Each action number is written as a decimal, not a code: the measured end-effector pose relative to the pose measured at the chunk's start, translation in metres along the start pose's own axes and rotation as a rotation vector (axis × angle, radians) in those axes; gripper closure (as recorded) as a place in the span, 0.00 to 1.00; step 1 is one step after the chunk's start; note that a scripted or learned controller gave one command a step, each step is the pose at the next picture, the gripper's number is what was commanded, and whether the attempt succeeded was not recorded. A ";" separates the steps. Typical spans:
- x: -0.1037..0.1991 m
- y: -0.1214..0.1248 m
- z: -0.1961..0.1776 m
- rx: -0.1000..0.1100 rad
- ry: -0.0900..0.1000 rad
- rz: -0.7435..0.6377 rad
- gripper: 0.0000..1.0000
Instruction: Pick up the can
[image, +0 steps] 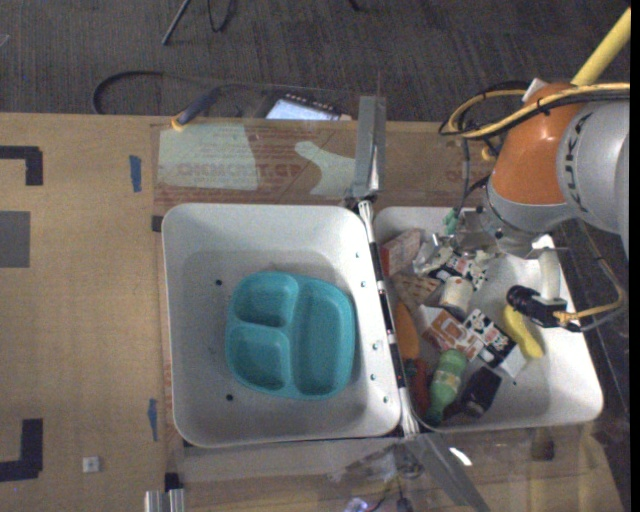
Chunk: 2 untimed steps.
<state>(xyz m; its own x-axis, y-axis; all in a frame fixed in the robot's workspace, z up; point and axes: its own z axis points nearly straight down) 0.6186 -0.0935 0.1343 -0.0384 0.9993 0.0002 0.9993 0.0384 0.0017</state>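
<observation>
A grey robot arm (590, 150) with an orange band reaches in from the right of the camera view and hangs over the far part of the right-hand white bin (570, 385), its gripper (462, 240) low among a heap of small things. Whether the gripper is spread or pressed together cannot be told, since its tip merges with the clutter beneath it. The can is hard to pick out: the likeliest candidate is a small whitish cylinder (455, 292) just in front of the gripper, toward the near side of the bin, lying tilted so its long axis runs roughly toward the wrist (this reading is a judgement, not a certainty). Around it lie black-and-white patterned packets (488, 335), a green bottle (445, 375), an orange stick (405, 335) along the bin's left wall, and a yellow banana-shaped thing (525, 335). The left-hand white bin (190, 250) holds a teal divided tray (292, 335), well apart from the arm. The coming move probably needs a short shift toward the bin's near side.
</observation>
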 end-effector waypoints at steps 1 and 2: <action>-0.008 0.000 0.024 -0.027 -0.008 -0.006 0.00; -0.064 0.011 0.028 -0.042 -0.003 0.147 0.00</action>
<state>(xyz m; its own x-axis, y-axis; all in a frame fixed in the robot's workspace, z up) 0.6326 -0.1566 0.1067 0.1087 0.9941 0.0001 0.9931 -0.1086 0.0434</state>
